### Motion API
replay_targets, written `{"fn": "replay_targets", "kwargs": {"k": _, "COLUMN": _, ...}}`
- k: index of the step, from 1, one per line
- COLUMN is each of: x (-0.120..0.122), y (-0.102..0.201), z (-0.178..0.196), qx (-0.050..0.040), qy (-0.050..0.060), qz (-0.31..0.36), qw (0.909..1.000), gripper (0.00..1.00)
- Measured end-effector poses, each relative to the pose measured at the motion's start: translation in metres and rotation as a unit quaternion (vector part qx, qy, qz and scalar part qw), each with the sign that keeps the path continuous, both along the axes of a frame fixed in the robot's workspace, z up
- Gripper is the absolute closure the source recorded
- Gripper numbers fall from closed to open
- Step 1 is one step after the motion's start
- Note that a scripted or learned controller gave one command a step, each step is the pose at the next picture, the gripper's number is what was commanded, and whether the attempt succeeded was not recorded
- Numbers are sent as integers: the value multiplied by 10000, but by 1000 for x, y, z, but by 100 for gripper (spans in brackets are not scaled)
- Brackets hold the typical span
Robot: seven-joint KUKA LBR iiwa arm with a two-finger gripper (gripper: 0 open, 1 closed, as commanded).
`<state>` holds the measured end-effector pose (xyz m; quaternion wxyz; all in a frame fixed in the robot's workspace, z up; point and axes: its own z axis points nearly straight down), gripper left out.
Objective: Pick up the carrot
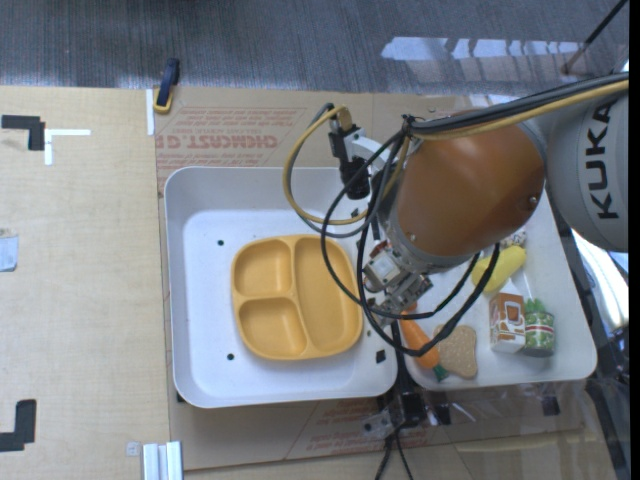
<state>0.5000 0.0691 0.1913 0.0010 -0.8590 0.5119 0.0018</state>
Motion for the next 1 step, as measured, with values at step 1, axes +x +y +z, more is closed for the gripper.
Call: {"fn": "replay_targets", "kwargs": {"k": 1, "x": 52, "y": 4, "z": 162, "qx": 18, "qy": -26, "qz": 349, "qw": 9994, "gripper": 100}}
